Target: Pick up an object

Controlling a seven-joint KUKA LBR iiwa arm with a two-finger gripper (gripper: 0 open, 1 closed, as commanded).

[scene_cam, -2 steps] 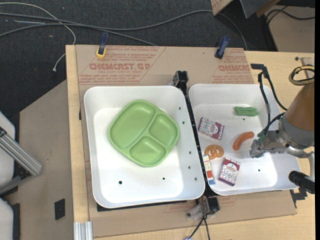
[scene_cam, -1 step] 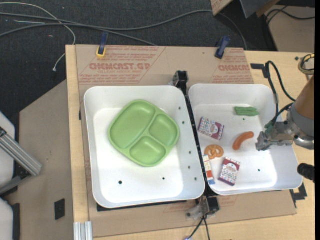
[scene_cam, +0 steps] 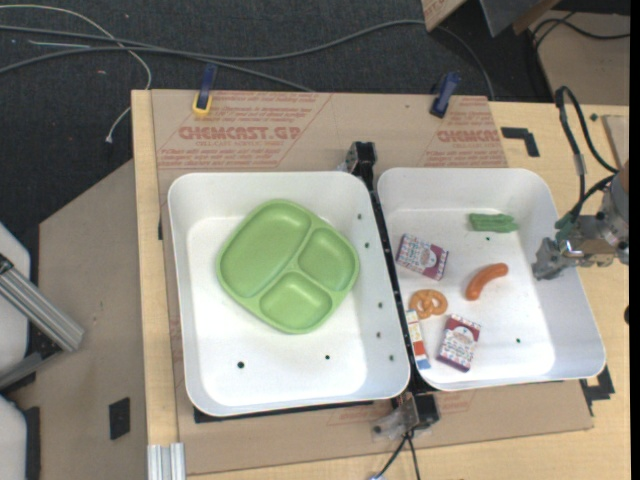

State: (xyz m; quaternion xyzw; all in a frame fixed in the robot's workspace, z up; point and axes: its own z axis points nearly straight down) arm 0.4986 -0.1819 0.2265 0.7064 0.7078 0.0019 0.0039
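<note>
The right bin (scene_cam: 560, 353) holds several small items: a green bean pod (scene_cam: 492, 223) at the back, an orange sausage (scene_cam: 486, 280) in the middle, a pretzel (scene_cam: 429, 302), a pink-and-white box (scene_cam: 421, 256), a second small box (scene_cam: 459, 343) and a narrow white packet (scene_cam: 416, 338) by the left wall. My gripper (scene_cam: 562, 253) hangs at the bin's right rim, to the right of the sausage and apart from it. Nothing shows in its grasp.
The left bin (scene_cam: 200, 368) bears a green divided plate (scene_cam: 288, 265). Both bins rest on a cardboard sheet (scene_cam: 250, 128) held by blue clamps (scene_cam: 205, 99). Cables (scene_cam: 575, 128) run down at the far right beside the arm.
</note>
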